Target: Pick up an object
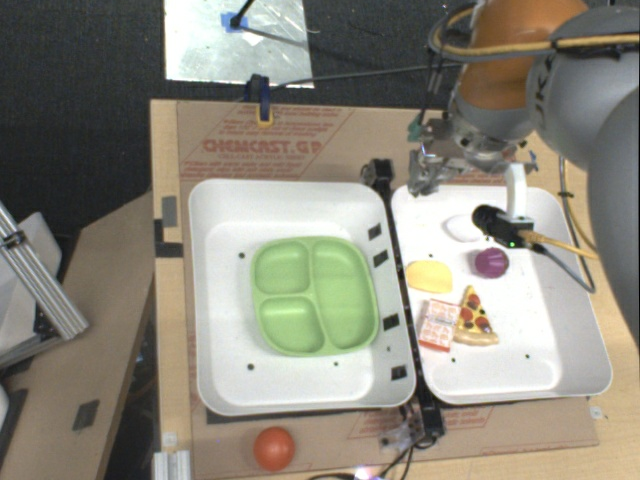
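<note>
- Gripper hangs at the right bin's 11 o'clock corner; finger spread can't be told, nothing visibly held.
- Candidates: yellow piece at bin centre-left, purple ball at its 3 o'clock, pizza slice and red packet toward 6.
- Best approach, probably: centre over one lone item, descend straight, avoid the bin wall.

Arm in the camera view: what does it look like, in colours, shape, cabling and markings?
The arm is a thick rounded grey casing with a large glossy orange band above the wrist. Thin cables loop around the band's upper edge. Below it sits a metallic silver tool with small teal-green accents on its mount. No lettering is legible on the arm.
</note>
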`<state>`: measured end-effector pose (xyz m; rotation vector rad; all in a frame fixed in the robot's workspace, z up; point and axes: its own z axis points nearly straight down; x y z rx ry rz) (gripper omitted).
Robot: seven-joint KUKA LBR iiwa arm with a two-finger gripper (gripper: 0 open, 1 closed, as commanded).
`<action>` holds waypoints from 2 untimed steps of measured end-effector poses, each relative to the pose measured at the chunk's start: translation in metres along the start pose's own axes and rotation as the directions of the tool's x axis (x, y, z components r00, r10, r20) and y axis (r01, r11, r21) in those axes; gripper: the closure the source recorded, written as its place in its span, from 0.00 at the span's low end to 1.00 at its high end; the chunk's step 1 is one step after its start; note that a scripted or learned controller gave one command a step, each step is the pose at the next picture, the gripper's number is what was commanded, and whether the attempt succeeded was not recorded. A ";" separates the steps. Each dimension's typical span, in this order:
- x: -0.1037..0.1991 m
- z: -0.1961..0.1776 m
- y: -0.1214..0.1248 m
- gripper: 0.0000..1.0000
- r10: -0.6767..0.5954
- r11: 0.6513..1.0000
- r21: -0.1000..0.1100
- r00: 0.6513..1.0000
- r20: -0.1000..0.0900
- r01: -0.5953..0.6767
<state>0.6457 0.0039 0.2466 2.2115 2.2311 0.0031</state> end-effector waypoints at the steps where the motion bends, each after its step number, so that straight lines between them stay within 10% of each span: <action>1: 0.049 0.000 0.003 1.00 0.000 1.000 -0.001 1.000 0.000 0.000; 2: 0.098 0.005 -0.001 1.00 0.001 1.000 -0.001 1.000 0.000 -0.001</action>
